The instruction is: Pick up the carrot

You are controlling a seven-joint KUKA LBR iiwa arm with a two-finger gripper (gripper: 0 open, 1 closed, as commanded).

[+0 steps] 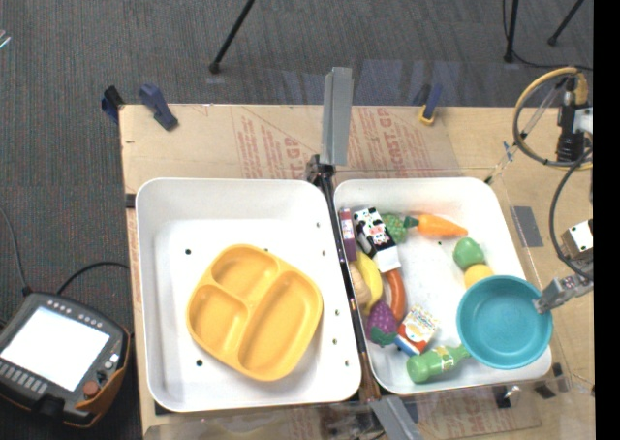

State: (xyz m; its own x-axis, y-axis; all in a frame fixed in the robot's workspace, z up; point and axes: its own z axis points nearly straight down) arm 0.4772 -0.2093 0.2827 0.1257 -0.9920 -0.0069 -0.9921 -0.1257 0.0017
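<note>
The gripper (554, 297) sits at the right edge of the right bin (484, 188), a small grey tip low over the rim of a teal bowl (502, 324) and touching or just above that rim; whether it is open or closed cannot be told at this size, and nothing is seen held in it. The bowl stands upright in the bin's near right corner. Just beyond the bowl lie a yellow lemon-like piece (477, 276) and a green rounded piece (469, 252), close together. To the bowl's left, a green bottle (434, 364) lies on its side by the near wall, with a small colourful carton (418, 328) just above it.

The carrot (441, 227) lies on its side near the bin's far wall, well apart from the gripper, its orange tip pointing right and its green top pointing left toward a cow-patterned carton (373, 231). Along the bin's left wall are a banana (368, 279), a reddish sausage (395, 291) and purple grapes (383, 320), crowded together.

The left bin (155, 207) holds a yellow divided plate (255, 310), lying flat. Both bins rest on a cardboard-covered bench (242, 142), and a handheld screen unit (58, 356) lies on the floor at the lower left
</note>
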